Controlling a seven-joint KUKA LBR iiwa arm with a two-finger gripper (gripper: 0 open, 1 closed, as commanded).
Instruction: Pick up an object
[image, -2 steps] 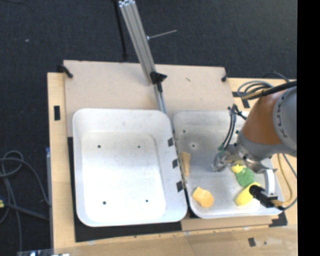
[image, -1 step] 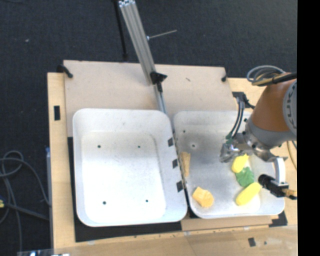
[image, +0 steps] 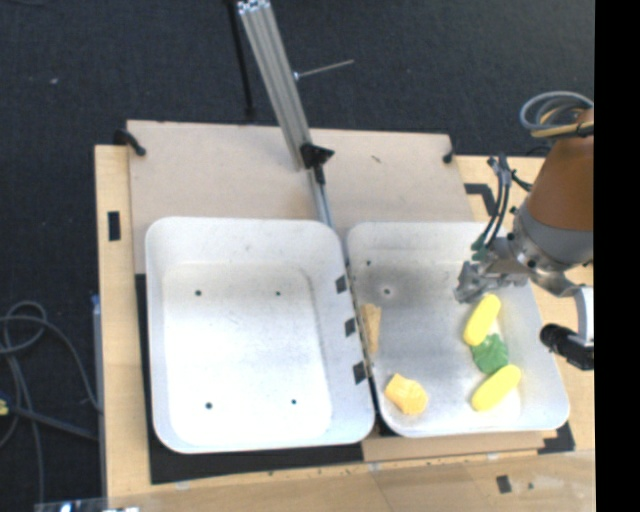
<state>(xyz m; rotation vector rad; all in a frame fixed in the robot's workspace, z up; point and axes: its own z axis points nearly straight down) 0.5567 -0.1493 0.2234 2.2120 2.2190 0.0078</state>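
You see the claw (image: 482, 283) low over the right bin (image: 420, 260), at its upper right part; you cannot tell from this slanted view how it is set. Just below it lies a yellow oblong piece (image: 481, 319), its upper end touching or nearly touching the claw's tip, with no clear sign that it is gripped. Below that piece sits a small green object (image: 490, 353), and next below, a second yellow oblong piece (image: 496, 387) near the bin's lower right corner. Toward the lower left of the same bin rests a yellow-orange chunk (image: 406, 394), and a pale tan piece (image: 371, 325) lies against the bin's left wall. The arm (image: 560, 200) enters from the right, grey below its orange band. The left bin (image: 250, 330) stands beside the right one on the surface (image: 230, 170).
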